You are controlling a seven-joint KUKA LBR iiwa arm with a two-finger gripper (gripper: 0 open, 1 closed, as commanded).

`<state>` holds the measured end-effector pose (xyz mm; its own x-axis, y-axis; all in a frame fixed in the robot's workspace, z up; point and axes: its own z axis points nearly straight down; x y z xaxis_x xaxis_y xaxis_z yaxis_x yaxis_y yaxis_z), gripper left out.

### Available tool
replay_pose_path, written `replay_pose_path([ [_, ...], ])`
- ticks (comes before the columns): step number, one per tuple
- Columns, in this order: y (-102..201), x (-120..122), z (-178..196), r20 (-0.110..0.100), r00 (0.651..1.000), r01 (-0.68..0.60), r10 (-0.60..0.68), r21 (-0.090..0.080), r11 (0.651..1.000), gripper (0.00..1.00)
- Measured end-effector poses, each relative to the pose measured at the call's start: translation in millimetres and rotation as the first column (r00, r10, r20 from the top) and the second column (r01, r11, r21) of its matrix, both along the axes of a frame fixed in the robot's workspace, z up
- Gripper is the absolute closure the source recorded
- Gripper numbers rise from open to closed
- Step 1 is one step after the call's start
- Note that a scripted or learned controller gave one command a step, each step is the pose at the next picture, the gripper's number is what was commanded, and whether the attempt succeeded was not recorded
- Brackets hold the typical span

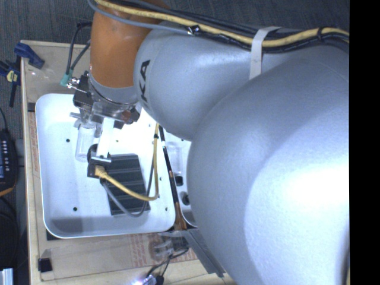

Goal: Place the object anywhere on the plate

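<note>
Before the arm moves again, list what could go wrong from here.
1. The loose yellow cable hangs in a loop low over the left bin, close to its right edge. It may snag there when the arm swings.
2. The arm covers most of the right bin, so a bad placement beneath it could go unnoticed from this camera.
</note>
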<state>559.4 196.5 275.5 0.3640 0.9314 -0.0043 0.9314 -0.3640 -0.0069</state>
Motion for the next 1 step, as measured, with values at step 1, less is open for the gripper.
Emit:
replay_pose_path([
  [1, -32.2, 43.7, -16.0, 0.003, 0.998, 0.059, -0.059, 0.000, 0.998, 1.00],
])
